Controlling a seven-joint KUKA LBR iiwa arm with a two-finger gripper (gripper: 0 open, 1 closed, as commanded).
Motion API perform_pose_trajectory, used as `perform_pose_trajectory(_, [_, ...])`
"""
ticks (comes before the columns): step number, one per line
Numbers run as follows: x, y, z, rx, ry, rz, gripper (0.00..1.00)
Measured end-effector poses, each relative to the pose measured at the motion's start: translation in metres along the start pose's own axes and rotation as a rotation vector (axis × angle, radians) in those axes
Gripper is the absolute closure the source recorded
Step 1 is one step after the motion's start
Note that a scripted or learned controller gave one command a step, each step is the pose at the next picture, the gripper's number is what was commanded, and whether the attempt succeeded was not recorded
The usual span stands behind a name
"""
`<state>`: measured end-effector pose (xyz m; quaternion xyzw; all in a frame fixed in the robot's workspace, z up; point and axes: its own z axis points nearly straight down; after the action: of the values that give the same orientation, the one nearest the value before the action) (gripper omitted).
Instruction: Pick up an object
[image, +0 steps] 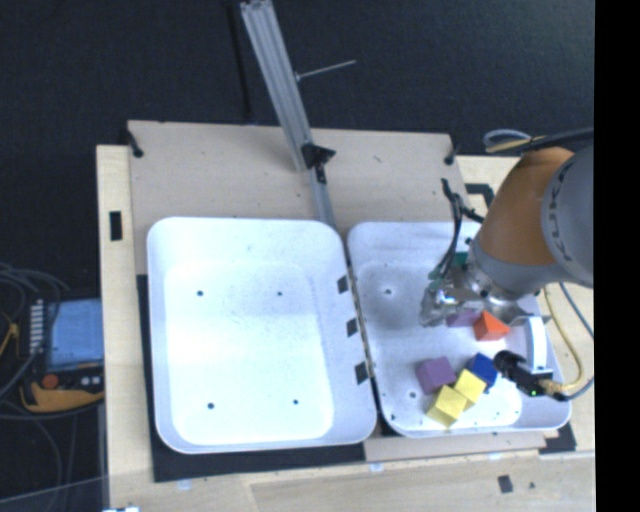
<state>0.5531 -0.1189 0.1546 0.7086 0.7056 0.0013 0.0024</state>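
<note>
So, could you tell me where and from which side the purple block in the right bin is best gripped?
Probably from straight above, closing on its left and far faces. The purple block lies flat on the right bin floor, open on those sides, while the yellow blocks crowd its near-right corner. The gripper hangs just beyond it.

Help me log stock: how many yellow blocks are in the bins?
2, both in the right bin near its front edge: one at the front, one touching it behind. The arm may hide others.
</note>
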Motion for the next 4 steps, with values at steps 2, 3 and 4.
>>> perform_pose_trajectory(2, [-0.004,-0.001,-0.080,0.002,0.000,-0.007,1.00])
perform_pose_trajectory(3, [0.045,0.019,-0.070,0.004,0.002,-0.011,1.00])
perform_pose_trajectory(4, [0.090,0.031,-0.077,0.003,0.003,-0.012,1.00])
